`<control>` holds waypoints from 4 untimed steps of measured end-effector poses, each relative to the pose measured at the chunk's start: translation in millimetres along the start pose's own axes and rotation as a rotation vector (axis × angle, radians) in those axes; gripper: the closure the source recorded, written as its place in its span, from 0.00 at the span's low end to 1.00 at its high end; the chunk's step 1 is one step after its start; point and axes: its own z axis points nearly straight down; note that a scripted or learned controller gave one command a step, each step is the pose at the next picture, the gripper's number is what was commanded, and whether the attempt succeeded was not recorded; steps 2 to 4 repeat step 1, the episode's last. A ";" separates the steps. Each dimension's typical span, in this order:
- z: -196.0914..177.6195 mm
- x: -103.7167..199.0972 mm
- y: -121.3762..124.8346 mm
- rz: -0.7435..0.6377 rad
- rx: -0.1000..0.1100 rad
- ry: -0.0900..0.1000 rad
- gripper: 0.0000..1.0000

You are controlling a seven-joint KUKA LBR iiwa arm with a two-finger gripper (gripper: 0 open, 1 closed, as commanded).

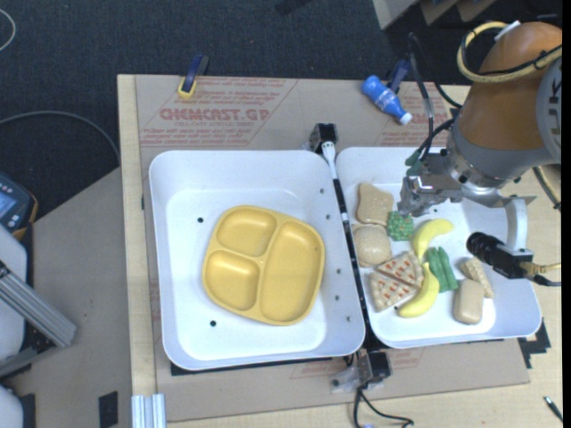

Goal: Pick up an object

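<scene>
The right bin (508, 324) holds several toy foods. Among them are a green broccoli piece (400, 226), two yellow bananas (434, 234) (423, 298) and a green bean pod (442, 267). A triangular toast slice (397, 279) and beige bread-like pieces (373, 203) (369, 244) (467, 304) lie there too. My gripper (413, 199) hangs low over the bin's upper middle, just above the broccoli and beside the upper beige piece. The wrist body hides its tip.
The left bin (178, 194) contains a yellow divided plate (263, 264). A blue bottle (385, 99) and a yellow-blue clamp (190, 78) lie on the cardboard behind the bins. A black cylinder (492, 252) on the arm juts over the right bin's right side.
</scene>
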 end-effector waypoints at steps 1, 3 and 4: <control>5.5 3.4 0.4 0.000 0.005 0.001 1.00; 5.5 3.4 0.4 0.000 0.005 0.001 1.00; 5.5 3.4 0.4 0.000 0.005 0.001 1.00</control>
